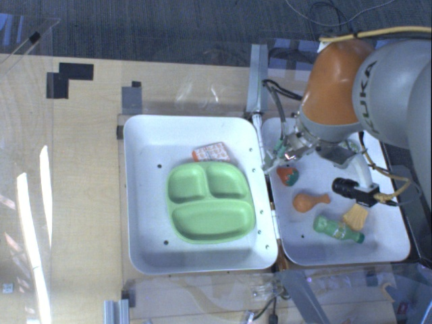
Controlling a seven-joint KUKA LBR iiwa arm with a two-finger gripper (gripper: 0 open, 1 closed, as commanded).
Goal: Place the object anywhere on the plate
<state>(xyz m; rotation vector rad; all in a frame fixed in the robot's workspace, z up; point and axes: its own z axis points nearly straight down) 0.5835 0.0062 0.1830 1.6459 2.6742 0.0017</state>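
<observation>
Now we see the hand (280, 157) low over the left side of the right bin (391, 248), close to the wall that parts it from the left bin (145, 181). From this angle we cannot tell whether the hand is apart or together, and nothing shows as held in it.

Just beside and below the hand lies a small red toy fruit (288, 175) with a green top, perhaps a strawberry. We judge it to be the thing to move, since it lies nearest the hand. Further right in the same bin lie an orange toy drumstick (310, 201), a green bottle (337, 228) on its side and a small yellow brush (356, 216), all apart from the fruit.

The green divided plate (209, 218) sits in the middle of the left bin, its three compartments bare, with a small printed packet (211, 152) just behind its far rim. Both bins rest on the pale wooden table (81, 181).

We expect the fruit to be light, probably hollow plastic, smooth and rounded, so it may roll or squirt out of a pinch. We would take it across its widest part, low and centred, not by the green top. It lies near the bin wall, so we think the approach needs to come straight down.
</observation>
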